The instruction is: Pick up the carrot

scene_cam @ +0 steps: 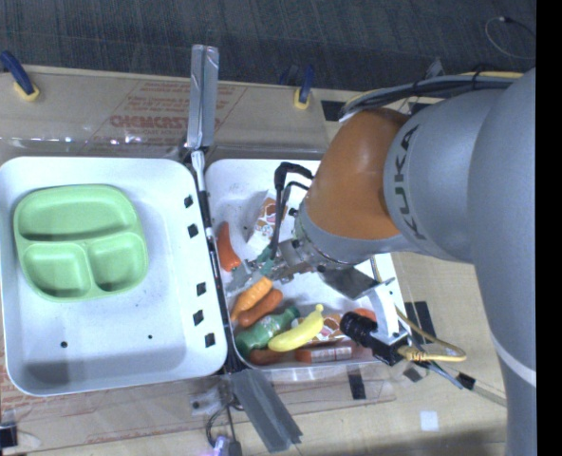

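Observation:
The carrot [254,295] is a short orange piece lying near the left wall of the right bin [226,177]. It rests among other toy foods at the bin's front. My gripper [265,267] hangs down from the grey arm's orange-banded wrist [357,188]. Its tip sits just behind the carrot's upper end, very close to it. The wrist and arm hide much of the right bin's middle and right side.
A red-orange long piece [226,247] lies along the right bin's left wall. A brown sausage [260,311], a green item [262,329] and a yellow banana [298,332] crowd the front. The left bin [120,345] holds a green divided plate [80,240].

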Motion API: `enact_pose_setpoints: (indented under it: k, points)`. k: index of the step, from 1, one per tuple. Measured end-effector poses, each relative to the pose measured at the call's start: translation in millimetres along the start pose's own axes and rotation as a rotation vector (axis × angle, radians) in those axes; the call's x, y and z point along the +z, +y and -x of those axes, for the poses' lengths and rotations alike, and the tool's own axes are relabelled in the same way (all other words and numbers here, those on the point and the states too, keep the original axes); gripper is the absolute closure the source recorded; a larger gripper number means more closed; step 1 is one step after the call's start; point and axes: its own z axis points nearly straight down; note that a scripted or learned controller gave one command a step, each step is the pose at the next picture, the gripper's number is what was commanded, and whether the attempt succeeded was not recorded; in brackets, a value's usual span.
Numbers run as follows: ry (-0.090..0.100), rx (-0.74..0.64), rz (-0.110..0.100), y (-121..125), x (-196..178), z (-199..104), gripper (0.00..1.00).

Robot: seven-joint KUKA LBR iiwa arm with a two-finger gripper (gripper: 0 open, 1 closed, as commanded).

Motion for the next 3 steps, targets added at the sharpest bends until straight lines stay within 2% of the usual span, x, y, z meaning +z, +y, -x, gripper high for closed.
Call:
enact_pose_setpoints:
  k: [1, 2, 3]
  points:
    - [0.000, 0.000, 0.000, 0, 0, 0, 0.00]
    - [0.002, 0.087, -0.004, -3, 25, 6, 0.00]
    - [0.001, 0.165, -0.004, -25, 76, 79, 0.00]
